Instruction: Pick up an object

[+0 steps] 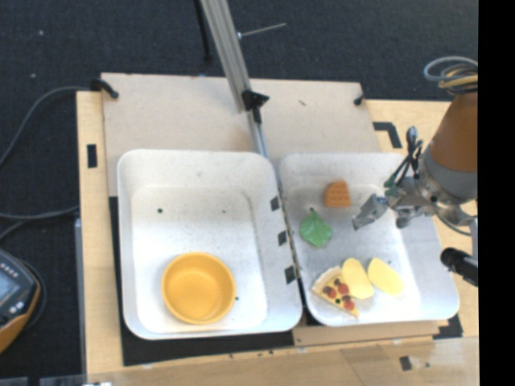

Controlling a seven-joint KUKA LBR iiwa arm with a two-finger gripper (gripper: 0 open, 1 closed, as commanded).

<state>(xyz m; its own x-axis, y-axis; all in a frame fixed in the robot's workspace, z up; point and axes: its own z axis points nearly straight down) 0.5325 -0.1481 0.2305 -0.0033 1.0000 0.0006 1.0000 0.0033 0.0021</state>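
A: Food toys sit nearest me, below the pincer (pixel 385 213) in the right bin (pixel 426 300): a pizza slice (pixel 333 291) at the front edge, a pale yellow piece (pixel 356 278) touching it, and a second yellow piece (pixel 385 277) just beside that, almost straight under the pincer.

B: And the other bin?

A: Well off to the pincer's left, the left bin (pixel 193 183) holds a yellow bowl (pixel 199 287) near its front. It stands upright, open side up.

B: What is close to the pincer itself?

A: A green leaf-shaped toy (pixel 315 230) lies to its left and slightly nearer me, by the wall between the bins. An orange block (pixel 337 195) lies to its left and a little farther back. Neither touches the pincer, and nothing stands between it and them.

B: Is it gripping anything?

A: No. I see its two fingers spread apart, with bare bin floor in the gap.

B: The arm's pose?

A: It comes in from the right, orange band (pixel 459 139) above the wrist, tilted so the pincer points leftward and down over the right bin. Beyond it, a slanted aluminium post (pixel 232 51) rises from the far edge between the bins.
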